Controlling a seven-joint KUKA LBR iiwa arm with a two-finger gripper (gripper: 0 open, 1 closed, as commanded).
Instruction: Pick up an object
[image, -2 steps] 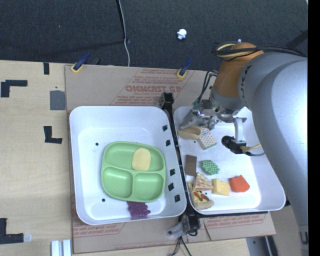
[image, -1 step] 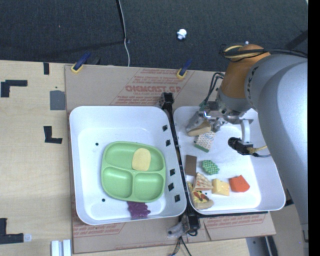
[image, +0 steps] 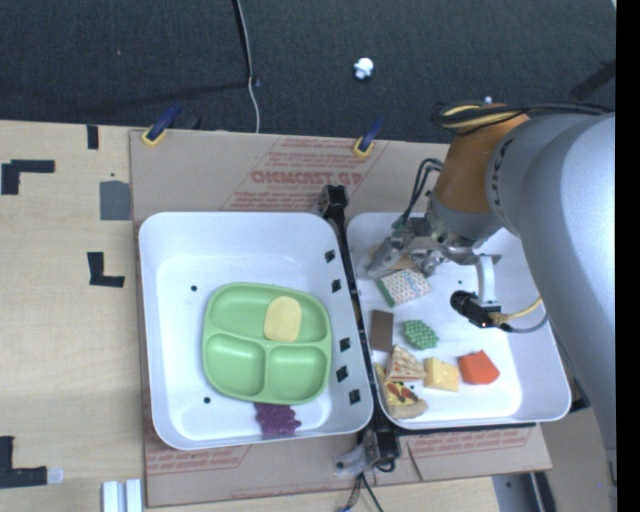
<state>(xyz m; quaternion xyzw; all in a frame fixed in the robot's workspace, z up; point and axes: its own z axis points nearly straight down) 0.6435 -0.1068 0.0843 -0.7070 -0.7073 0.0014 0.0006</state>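
Nearest the camera, along the front edge of the left bin (image: 160, 300), a purple grape-like toy (image: 276, 419) lies just below a green divided plate (image: 262, 370), and a yellow oval piece (image: 282, 320) rests in the plate's upper compartment. Across the black divider, the front of the right bin (image: 540, 400) holds a cluster of play food: a sandwich or pizza-like wedge (image: 403, 363) with a patterned piece (image: 401, 398) touching its lower side, a yellow cheese-like block (image: 441, 375) just beside the wedge, and an orange-red block (image: 479, 368) just beside the cheese. A little farther back sit a green bumpy item (image: 419, 334) and a flat brown rectangle (image: 381, 329) near the divider. Farther still, a small checked packet (image: 404, 287) lies tilted, directly under the gripper (image: 405, 255), which hangs low over the back-left part of the right bin. Its grey fingers point down and left toward the packet and seem to meet its upper edge, though whether they actually touch is unclear. How far apart the fingers stand cannot be told from this angle, and nothing is visibly clamped between them. Behind the gripper rise the orange band (image: 470, 175) and the broad grey arm (image: 570, 220), reaching in from the right. Beyond the bins, a cardboard sheet (image: 290, 170) is clipped at its far edge.
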